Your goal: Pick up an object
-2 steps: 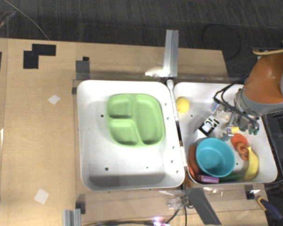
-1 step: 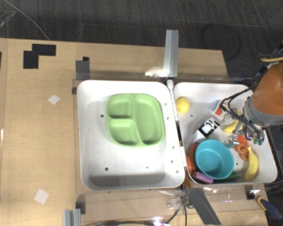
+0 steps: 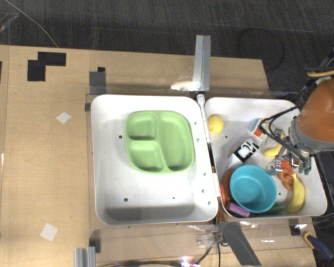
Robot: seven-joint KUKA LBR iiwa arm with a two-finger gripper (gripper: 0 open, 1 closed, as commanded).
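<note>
The right bin (image 3: 239,105) holds several small objects. A yellow lemon-like ball (image 3: 215,124) lies at its far left. A teal bowl (image 3: 253,188) stands at the near side. A banana (image 3: 296,196) lies to the right of the bowl. A black and white item (image 3: 246,150) sits mid-bin. My gripper (image 3: 289,164) is low over the right part of this bin, just right of the bowl's rim and above the banana, with a small orange piece (image 3: 288,177) beside it. The arm's orange band (image 3: 323,113) hangs above it and hides part of the bin.
The left bin (image 3: 108,204) holds a green divided plate (image 3: 158,141). A purple piece (image 3: 238,209) and a brown rim (image 3: 225,187) peek out beside the bowl. A metal post (image 3: 202,65) stands behind the wall between the bins. Cables loop near the wrist.
</note>
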